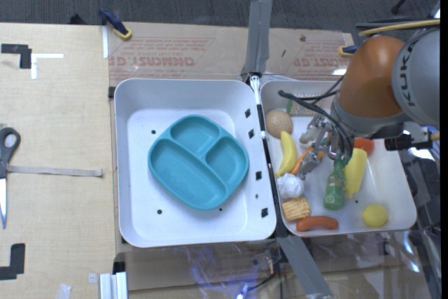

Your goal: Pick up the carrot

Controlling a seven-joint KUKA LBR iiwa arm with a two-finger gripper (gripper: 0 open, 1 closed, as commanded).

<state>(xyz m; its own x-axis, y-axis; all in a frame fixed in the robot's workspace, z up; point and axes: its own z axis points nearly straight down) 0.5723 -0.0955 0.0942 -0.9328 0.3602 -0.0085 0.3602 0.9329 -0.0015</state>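
The carrot [302, 163] is a thin orange piece lying in the right bin [399, 182], just right of a yellow banana [287, 152]. My gripper [317, 148] hangs low over the bin, directly above and slightly right of the carrot's upper end. The metal of the gripper covers part of the carrot. The grey arm with its orange band [374, 77] reaches in from the right and hides the bin's back right part.
Packed around the carrot are a brown round item [278, 122], a white garlic bulb [290, 185], corn [295, 208], a sausage [316, 223], a green bottle [334, 189], a yellow piece [355, 170] and a lemon [375, 215]. The left bin [133, 178] holds a blue divided plate [199, 162].
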